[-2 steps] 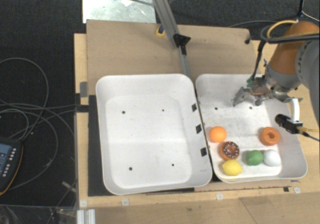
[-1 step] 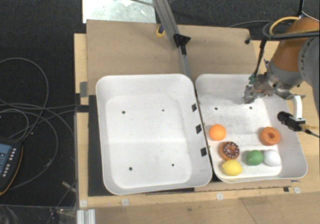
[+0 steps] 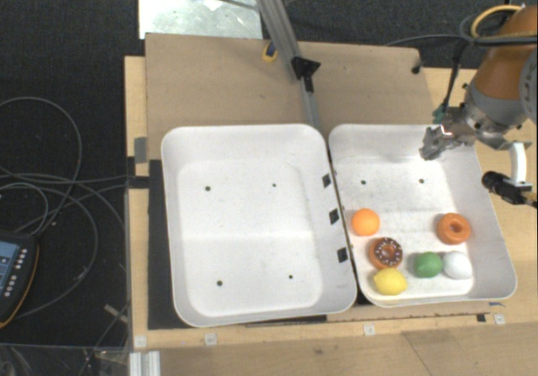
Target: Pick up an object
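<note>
Table point(image 3: 218, 80) carries two white bins side by side. Left bin point(image 3: 252, 223) is bare white inside. Right bin point(image 3: 395, 172) holds six items at its near end: orange ball point(image 3: 365, 222), brown sprinkled donut point(image 3: 387, 252), yellow lemon point(image 3: 390, 282), green ball point(image 3: 428, 265), white ball point(image 3: 457, 266), orange donut point(image 3: 454, 228). End effector point(image 3: 434, 145) hangs over the right bin's far end, well apart from the items; can't tell how wide it is.
</note>
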Robot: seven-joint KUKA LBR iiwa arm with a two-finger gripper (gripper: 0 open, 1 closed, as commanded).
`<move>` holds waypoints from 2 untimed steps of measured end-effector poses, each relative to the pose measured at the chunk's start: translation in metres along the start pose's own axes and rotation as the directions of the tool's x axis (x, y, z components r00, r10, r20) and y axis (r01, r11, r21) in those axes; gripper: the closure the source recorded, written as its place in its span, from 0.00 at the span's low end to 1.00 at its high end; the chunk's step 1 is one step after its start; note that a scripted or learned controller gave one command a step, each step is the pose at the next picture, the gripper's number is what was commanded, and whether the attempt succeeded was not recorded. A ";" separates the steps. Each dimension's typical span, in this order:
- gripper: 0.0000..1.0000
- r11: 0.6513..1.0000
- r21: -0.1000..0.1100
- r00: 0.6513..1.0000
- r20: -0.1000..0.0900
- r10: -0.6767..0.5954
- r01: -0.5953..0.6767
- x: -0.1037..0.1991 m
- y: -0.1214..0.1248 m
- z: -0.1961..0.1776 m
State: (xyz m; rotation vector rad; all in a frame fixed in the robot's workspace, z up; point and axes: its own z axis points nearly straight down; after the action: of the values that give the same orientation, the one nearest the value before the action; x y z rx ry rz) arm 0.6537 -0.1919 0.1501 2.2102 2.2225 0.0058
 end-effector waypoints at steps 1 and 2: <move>1.00 1.000 -0.002 1.000 0.001 -0.001 0.001 -0.001 -0.002 -0.065; 1.00 1.000 0.001 1.000 0.000 -0.001 0.001 -0.001 0.000 -0.107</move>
State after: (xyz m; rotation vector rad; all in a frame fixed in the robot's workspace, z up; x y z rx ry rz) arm 0.6528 -0.1929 0.2568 2.2098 2.2240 0.0052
